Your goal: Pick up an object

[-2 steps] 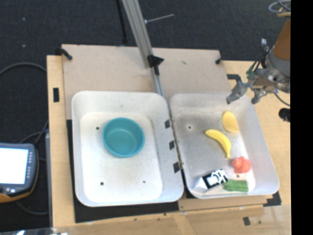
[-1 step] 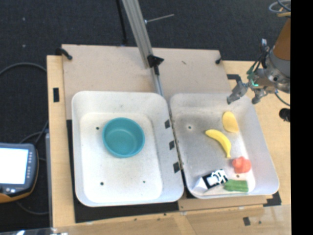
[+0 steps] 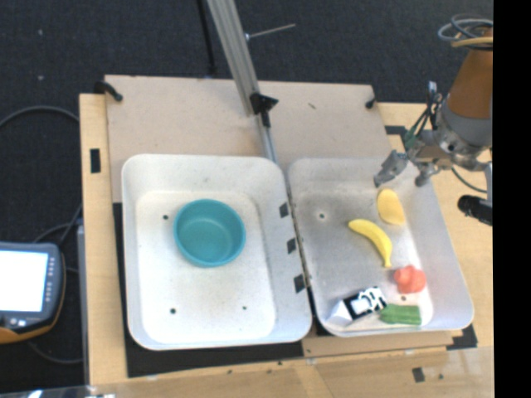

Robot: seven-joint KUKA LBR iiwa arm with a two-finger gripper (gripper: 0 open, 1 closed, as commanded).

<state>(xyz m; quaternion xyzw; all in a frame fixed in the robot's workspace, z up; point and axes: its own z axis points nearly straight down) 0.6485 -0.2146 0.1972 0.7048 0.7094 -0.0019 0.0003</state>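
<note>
far left you've got a handheld screen unit (image 3: 29,288) hanging off the desk (image 3: 98,222) edge, its display lit white. next, the left bin (image 3: 149,322) w/ a teal bowl (image 3: 210,232) sitting upright a bit left of its centre, nothing touching it. a silver aluminium rail (image 3: 241,65) slants down from the top and ends near the seam between the two bins.

right bin (image 3: 332,197): yellow banana (image 3: 372,239) lies about mid-bin, curved, running diagonally. just up-right of it, apart from it, a yellow lemon-like piece (image 3: 391,206). toward the near-right corner, a red strawberry-like item (image 3: 409,279), and below it a green vegetable-shaped piece (image 3: 401,314) lying flat along the front wall. right beside the green one, on its left, a small black & white box (image 3: 363,303); they look touching or nearly so.

gripper (image 3: 407,170) sits over the far-right corner of the right bin, above the lemon-like piece & clear of it. you'll see the jaws spread wide, two fingers splayed apart, nothing between them. arm's grey wrist and orange band (image 3: 471,85) rise at the right edge.
</note>
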